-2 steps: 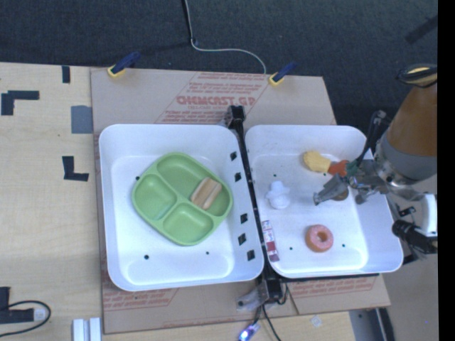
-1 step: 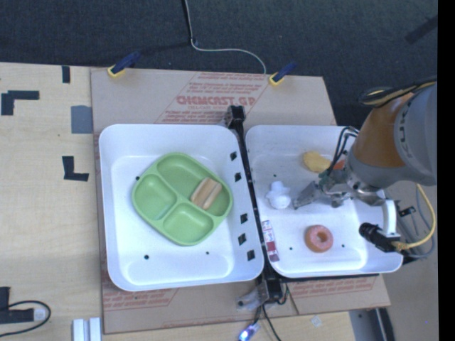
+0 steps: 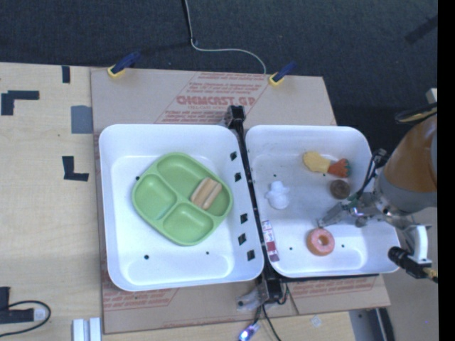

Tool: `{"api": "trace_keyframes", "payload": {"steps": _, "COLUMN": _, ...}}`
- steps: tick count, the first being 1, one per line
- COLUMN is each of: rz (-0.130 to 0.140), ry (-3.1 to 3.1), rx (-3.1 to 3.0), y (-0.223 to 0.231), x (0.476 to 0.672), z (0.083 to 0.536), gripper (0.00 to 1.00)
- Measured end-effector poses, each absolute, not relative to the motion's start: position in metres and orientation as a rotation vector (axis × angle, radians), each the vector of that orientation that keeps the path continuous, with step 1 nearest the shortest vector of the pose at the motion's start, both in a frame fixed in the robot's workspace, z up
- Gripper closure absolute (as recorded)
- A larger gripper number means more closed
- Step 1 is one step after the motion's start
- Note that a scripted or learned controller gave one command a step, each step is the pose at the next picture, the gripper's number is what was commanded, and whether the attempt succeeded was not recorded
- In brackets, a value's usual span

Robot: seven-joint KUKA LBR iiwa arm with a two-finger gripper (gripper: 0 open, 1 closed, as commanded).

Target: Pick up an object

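Ring-shaped pink donut [image 3: 321, 241] on smooth white bin [image 3: 355, 142], metal tool [image 3: 328, 219] grip unclear

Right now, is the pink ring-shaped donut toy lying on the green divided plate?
No, the pink ring-shaped donut toy lies on the floor of the right white bin, while the green divided plate sits in the left white bin.

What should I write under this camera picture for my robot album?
Robot gripper hovers in the right bin above a pink donut; a green tray sits left.
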State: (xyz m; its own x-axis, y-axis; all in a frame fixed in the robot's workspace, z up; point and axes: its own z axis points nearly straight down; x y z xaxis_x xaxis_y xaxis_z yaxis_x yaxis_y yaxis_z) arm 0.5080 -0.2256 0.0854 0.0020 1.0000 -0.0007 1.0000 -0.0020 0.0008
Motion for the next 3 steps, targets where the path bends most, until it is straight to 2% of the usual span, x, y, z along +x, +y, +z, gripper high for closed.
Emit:
{"api": "trace_keyframes", "payload": {"steps": 1, "rz": 0.003, "ry": 2.223, "rx": 2.212, "y": -0.222, "x": 0.589, "z": 0.085, "gripper": 0.0}}
{"api": "trace_keyframes", "payload": {"steps": 2, "rz": 0.002, "ry": 2.223, "rx": 2.214, "y": -0.223, "x": 0.647, "z": 0.085, "gripper": 0.0}}
{"api": "trace_keyframes", "payload": {"steps": 3, "rz": 0.001, "ry": 2.224, "rx": 2.219, "y": -0.223, "x": 0.669, "z": 0.085, "gripper": 0.0}}
